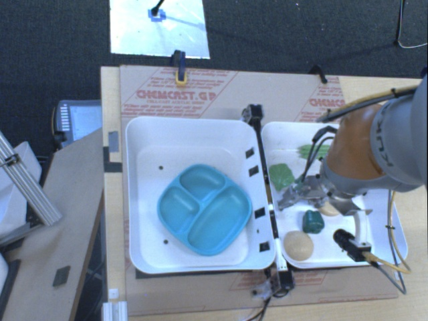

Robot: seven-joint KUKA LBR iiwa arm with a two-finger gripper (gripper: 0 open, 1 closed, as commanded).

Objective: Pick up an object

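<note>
Teal object point(312, 221): in the right bin point(381, 256), beside a tan ball point(299, 245), right under me.
Gripper point(302, 196): low over it for the grab; fingers probably apart, nothing between them.

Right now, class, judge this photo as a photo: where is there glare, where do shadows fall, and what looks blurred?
Camera view: strong glare washes out the shiny sheet at the top; the white bins are bright with soft shadows along their walls; the blue plate is evenly lit and sharp; the gripper looks slightly soft, and the arm shades nearby items.
</note>
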